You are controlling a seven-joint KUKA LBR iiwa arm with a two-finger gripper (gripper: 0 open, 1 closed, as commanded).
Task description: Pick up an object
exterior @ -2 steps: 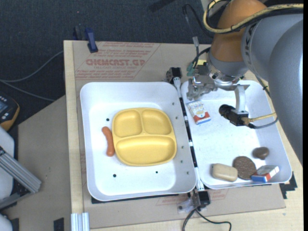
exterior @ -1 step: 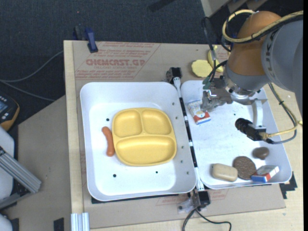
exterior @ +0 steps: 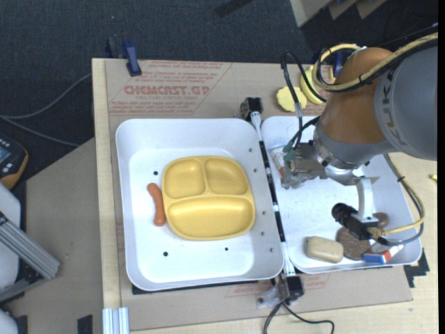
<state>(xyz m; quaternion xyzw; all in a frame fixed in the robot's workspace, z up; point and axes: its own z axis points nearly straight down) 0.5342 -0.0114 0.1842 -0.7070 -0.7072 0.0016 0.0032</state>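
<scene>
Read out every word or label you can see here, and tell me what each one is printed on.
"CHEMCAST GP" - large red print on the brown board behind the left bin.
Smaller red lines above and below it: too blurred to read.
Faint red print on the board's near edge: too small to read.

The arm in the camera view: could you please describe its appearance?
The arm is bulky and rounded, grey, with an orange band above the wrist. Yellow and black cables loop beside it. The gripper is small and metallic grey.
</scene>
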